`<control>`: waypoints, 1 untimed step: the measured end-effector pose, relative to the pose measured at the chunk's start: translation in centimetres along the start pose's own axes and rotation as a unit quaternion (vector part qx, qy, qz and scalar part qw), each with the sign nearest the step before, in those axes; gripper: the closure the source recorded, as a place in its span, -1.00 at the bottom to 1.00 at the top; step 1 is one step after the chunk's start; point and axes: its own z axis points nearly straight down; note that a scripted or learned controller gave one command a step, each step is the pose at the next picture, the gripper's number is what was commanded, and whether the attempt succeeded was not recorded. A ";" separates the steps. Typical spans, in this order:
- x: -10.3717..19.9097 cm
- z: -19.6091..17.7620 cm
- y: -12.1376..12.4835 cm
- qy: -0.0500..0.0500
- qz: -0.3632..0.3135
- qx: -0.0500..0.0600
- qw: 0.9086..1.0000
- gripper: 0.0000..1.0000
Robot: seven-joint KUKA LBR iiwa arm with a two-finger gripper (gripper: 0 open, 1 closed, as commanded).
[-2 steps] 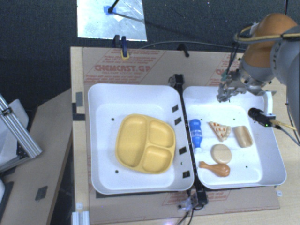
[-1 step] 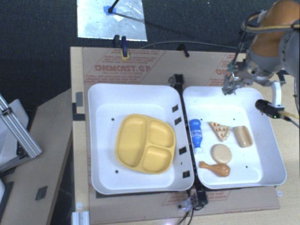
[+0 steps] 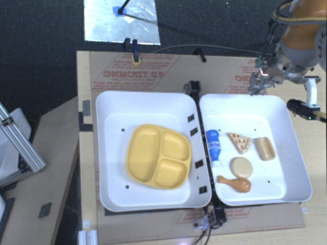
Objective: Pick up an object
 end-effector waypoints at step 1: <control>5.5 -0.7 0.3 0.001 -0.001 0.001 1.000 1.00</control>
